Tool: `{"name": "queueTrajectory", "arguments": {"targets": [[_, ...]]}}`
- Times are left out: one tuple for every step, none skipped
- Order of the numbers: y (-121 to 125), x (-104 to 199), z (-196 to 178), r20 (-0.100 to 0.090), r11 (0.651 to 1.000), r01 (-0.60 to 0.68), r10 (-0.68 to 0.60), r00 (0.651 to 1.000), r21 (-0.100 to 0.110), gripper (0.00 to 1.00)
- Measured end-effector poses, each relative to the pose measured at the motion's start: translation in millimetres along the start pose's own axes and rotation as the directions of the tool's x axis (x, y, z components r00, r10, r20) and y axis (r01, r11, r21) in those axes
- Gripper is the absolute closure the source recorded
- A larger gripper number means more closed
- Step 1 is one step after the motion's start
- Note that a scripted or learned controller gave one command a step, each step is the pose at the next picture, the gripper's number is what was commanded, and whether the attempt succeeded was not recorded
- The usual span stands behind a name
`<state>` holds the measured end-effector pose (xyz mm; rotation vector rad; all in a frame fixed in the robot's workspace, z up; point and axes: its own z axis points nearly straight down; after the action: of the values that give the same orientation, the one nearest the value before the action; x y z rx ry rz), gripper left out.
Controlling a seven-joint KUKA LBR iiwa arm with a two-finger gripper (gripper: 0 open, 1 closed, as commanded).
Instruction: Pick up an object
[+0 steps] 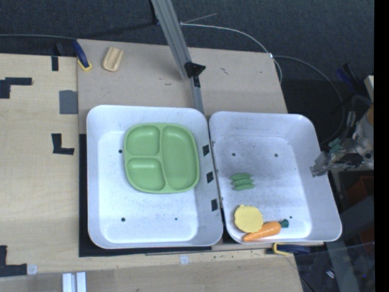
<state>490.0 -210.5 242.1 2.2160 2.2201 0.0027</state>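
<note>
Over at the right edge of the right bin (316,163) sits the claw (331,160), a dark cluster of metal parts just outside the bin's rim, and from where I stand I cannot tell whether it is open or closed, nor can I see anything in its grip. Inside that bin, a small green ridged piece (242,182) lies near the middle toward the left wall. Closer to the front, a yellow round piece (248,218) rests on the floor of the bin, and an orange toy carrot (264,230) with a dark green top lies just beside it, touching or nearly touching its lower edge, close to the front wall. All three are well apart from the claw. The left bin (103,224) holds a light green divided plate (161,157) with three compartments, lying flat in the upper half. On the tabletop (243,84) behind the bins, a tan block (112,59) sits near a yellow and blue object (82,56), and a grey pole (173,26) rises at a slant from a dark clamp.
</note>
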Motion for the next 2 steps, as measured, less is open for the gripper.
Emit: {"name": "queueTrajectory", "arguments": {"targets": [[3, 58, -7, -0.004, 1.0, 0.006, -0.006, 1.0, 0.004, 1.0], [0, 116, -10, -0.004, 1.0, 0.006, -0.006, 1.0, 0.006, 1.0]]}}
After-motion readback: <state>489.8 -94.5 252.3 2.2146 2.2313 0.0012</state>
